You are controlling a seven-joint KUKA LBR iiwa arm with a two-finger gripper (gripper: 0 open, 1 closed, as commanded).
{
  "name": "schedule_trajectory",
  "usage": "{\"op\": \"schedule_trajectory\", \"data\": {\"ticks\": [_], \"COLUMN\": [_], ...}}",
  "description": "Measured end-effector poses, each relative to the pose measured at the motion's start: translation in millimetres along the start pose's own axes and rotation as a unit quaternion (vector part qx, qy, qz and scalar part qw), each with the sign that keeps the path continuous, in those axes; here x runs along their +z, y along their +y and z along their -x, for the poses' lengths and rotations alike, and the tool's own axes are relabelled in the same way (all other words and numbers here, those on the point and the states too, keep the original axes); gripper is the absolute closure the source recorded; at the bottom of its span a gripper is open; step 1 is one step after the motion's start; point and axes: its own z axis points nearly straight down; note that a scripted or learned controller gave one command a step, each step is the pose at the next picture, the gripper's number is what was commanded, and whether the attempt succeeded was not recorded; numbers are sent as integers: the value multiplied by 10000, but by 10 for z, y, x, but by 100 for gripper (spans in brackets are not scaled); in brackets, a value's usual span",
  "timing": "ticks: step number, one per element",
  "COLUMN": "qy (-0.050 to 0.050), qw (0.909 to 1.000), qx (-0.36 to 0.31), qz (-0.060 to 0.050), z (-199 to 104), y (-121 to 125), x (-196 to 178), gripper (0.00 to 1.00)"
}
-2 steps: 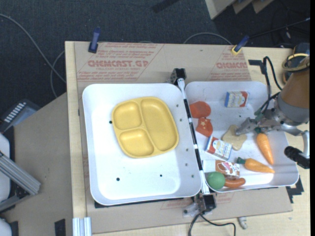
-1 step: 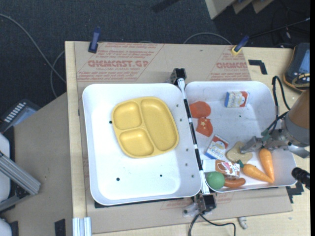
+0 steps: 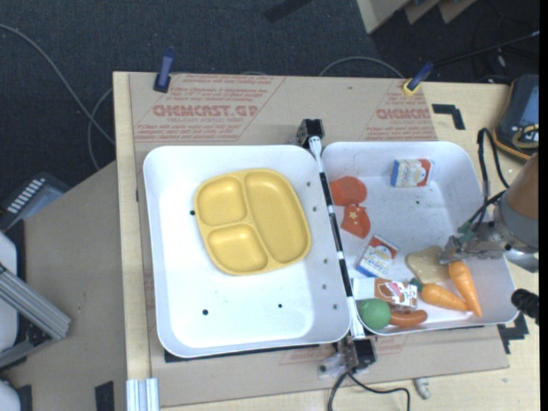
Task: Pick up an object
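The right bin (image 3: 445, 157) holds several toy foods. Two orange carrots (image 3: 463, 285) (image 3: 443, 296) lie near its front right corner, with a beige piece (image 3: 425, 266) just left of them. My gripper (image 3: 456, 250) reaches in from the right and hangs low over the spot where the beige piece meets the upper carrot's top. Whether it touches either one is unclear. A blue and white carton (image 3: 411, 172) sits at the back. Two red pieces (image 3: 348, 190) (image 3: 357, 221) lie near the bin's left wall.
The left bin (image 3: 171, 229) holds a yellow divided plate (image 3: 252, 221). In the right bin's front left are a small white packet (image 3: 377, 257), a red and white packet (image 3: 396, 292), a green ball (image 3: 373, 313) and a red sausage shape (image 3: 408, 319). Cables run along the bench's right edge.
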Motion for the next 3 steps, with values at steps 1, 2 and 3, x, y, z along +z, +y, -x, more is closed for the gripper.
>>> {"op": "schedule_trajectory", "data": {"ticks": [1,2,3], "qy": [-12,-19,-19], "qw": [10000,10000,10000], "qx": [-7,3,3], "qz": [-19,-20,-23], "z": [-639,-859,-848], "y": [267,-26,235], "x": [-172,-800,-1064], "gripper": [100,100,100]}}
